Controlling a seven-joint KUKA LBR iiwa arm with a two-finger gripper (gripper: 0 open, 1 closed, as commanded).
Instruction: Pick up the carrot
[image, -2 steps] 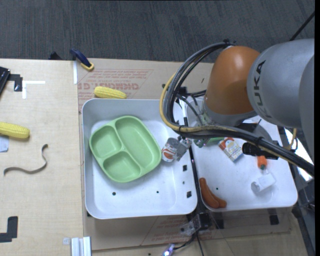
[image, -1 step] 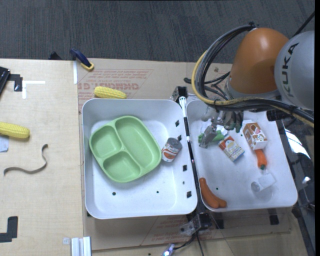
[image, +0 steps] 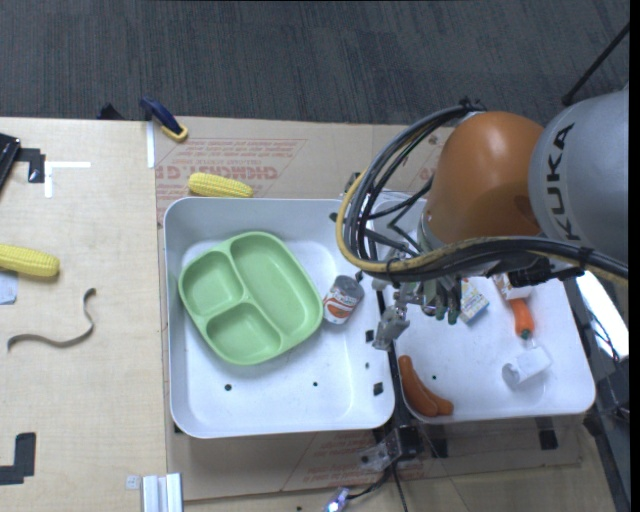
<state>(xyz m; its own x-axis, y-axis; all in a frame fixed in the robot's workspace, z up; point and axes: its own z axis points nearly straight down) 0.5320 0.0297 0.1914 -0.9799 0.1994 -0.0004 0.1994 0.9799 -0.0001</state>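
Note:
The carrot (image: 522, 318) is a small orange piece lying in the right bin (image: 560, 400), near its right side, partly under the arm's cables. My gripper (image: 388, 328) hangs low over the divide between the two bins, well to the left of the carrot and apart from it. Nothing shows in its grasp. The grey arm with its orange band (image: 490, 180) covers the back of the right bin.
A reddish sausage (image: 425, 390) lies just below the gripper, a white object (image: 526, 370) below the carrot, and a small carton (image: 472, 300) beside it. The left bin (image: 270, 410) holds a green divided plate (image: 252, 295) and a small can (image: 343, 298). Corn cobs (image: 220, 185) lie outside.

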